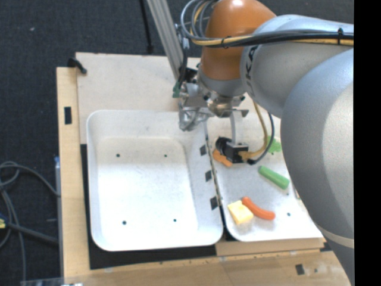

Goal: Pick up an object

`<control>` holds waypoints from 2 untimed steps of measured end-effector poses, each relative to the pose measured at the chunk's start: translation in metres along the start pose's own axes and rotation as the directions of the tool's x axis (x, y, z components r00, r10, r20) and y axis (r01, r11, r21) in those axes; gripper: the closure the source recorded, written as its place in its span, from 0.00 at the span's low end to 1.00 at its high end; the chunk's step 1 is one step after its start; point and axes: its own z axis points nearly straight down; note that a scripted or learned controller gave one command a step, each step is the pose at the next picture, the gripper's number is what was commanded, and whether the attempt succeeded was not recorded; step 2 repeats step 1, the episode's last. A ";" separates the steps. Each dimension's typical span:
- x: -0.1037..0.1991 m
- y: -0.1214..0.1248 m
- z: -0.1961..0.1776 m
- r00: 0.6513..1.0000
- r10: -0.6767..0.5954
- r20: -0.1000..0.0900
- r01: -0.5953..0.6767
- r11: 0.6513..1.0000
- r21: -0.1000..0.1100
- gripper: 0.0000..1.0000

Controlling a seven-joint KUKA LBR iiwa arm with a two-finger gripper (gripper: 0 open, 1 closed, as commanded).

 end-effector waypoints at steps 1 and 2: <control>-0.005 -0.001 0.000 1.000 0.004 0.005 -0.004 1.000 0.002 0.00; -0.005 -0.001 0.000 1.000 0.004 0.005 -0.004 1.000 0.002 0.00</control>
